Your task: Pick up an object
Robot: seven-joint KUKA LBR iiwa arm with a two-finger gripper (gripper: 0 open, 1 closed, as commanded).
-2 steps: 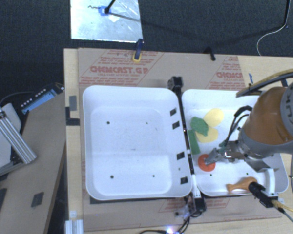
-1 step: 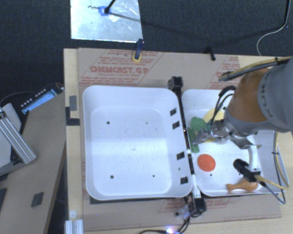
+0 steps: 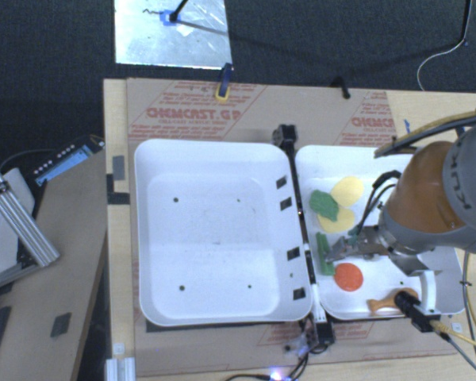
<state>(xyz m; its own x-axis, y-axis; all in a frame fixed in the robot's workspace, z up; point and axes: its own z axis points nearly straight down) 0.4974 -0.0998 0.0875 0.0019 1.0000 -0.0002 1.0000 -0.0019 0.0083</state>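
The gripper [image 3: 339,248] is low in the right white bin [image 3: 317,165], its fingers apart over the pale yellow rounded pieces [image 3: 345,201] and the long green stick [image 3: 323,254] by the bin's left wall. Nothing sits between them yet. The flat red disc [image 3: 348,277] lies just beside it, the green block [image 3: 325,204] further up. Best to centre on one piece, drop straight down, then close squarely.

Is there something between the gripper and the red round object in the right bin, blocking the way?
Nothing visible does. The gripper hangs just above the red round object in the right bin, with bare bin floor between them. A green stick lies close on the left.
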